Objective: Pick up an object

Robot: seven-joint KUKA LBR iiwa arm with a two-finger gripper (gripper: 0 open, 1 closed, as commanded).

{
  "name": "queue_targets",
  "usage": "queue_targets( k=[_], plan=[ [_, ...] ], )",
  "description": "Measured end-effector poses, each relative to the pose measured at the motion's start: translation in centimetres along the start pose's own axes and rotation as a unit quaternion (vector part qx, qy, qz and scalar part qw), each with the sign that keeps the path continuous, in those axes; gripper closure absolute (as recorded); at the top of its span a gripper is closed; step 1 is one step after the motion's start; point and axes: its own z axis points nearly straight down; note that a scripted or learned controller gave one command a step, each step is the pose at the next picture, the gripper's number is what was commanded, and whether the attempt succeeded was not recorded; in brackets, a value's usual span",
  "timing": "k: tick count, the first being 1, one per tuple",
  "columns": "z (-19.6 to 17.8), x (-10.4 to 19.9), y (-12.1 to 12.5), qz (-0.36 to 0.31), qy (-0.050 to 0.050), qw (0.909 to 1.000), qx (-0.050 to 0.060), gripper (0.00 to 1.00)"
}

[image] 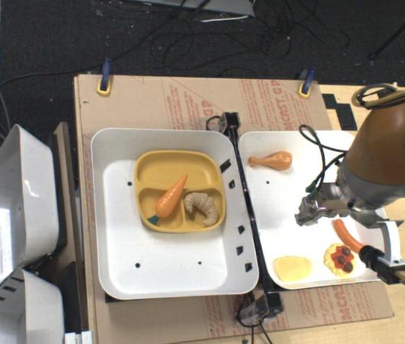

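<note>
Claw (pixel 308 212) hovers over the right bin (pixel 288 143), mid-floor; cannot tell how far open it is, wrist body hides it; nothing seen held. Nearest items: sausage (pixel 348 234) just beside the wrist at lower right; pizza slice (pixel 340 259) near the bin's front edge; yellow disc (pixel 292 267) to the front; drumstick (pixel 274 161) toward the back, well apart from the rest. Left bin (pixel 109 213) has a yellow tray (pixel 145 165) holding a carrot (pixel 171 196) and a shrimp (pixel 202 207).

Step in hand looks like choosing and lining up a grasp. Best bet, I judge: the drumstick; it lies clear on bare floor, so straddle its narrow neck across the long axis and drop straight down. Sausage sits partly under the arm, risky. Disc is flat, likely to slip.

Writing: red print on the cardboard (pixel 159 99) under the bins, upside down and mirrored-looking; cannot read it surely.
</note>
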Motion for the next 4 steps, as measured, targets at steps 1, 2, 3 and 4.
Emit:
queue_targets(
  k=[1, 2, 3, 4],
  plan=[
    [-6.1, 0.1, -0.5, 0.0, -0.001, 1.0, -0.002, 1.0],
    [-6.6, 3.9, 2.8, -0.002, 0.0, 1.0, 0.0, 1.0],
    [-5.0, 8.7, 5.7, -0.002, 0.0, 1.0, 0.001, 1.0],
    [-4.7, 13.4, 8.1, -0.002, 0.0, 1.0, 0.0, 1.0]
  ],
)
